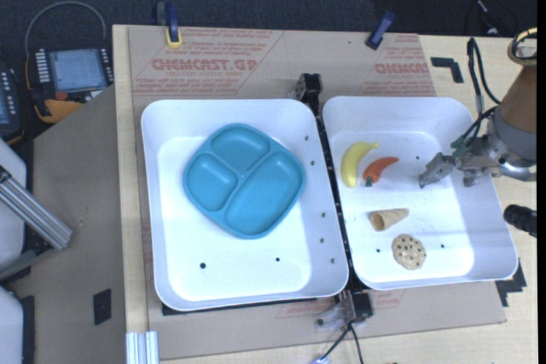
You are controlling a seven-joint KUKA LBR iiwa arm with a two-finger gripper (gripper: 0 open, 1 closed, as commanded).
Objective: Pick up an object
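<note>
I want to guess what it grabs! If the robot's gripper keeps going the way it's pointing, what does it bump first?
Probably the orange carrot. The gripper points left across the right bin, and the carrot lies first in that line, with the banana touching it just beyond. Its height is hard to judge.

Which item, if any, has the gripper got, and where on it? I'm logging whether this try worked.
Nothing is held. The gripper sits over the right bin, apart from the banana, carrot, cone and cookie.
</note>
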